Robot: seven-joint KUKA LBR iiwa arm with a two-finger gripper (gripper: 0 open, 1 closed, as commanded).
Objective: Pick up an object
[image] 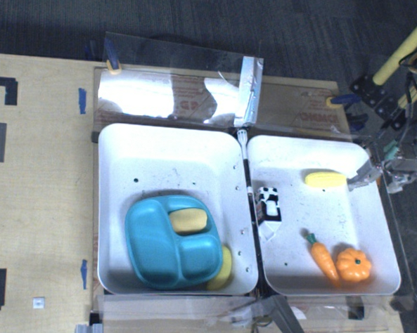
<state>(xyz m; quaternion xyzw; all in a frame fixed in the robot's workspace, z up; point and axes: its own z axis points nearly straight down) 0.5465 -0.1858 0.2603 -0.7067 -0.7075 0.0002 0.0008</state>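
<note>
We can't tell how the hand (pixel 368 176) is set, hovering at the right bin's (pixel 286 272) far right edge near the yellow lemon (pixel 325 179), so it'll probably clip that wall.

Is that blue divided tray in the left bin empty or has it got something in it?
Not empty. The blue divided tray holds a yellow block in its upper-right compartment; its other compartments look bare.

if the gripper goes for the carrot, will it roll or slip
The carrot is tapered and rounded, so it would probably roll in a curve if nudged. It looks smooth, likely plastic, so the fingers may slip toward its thin tip. It lies against the pumpkin, which may block rolling that way.
</note>
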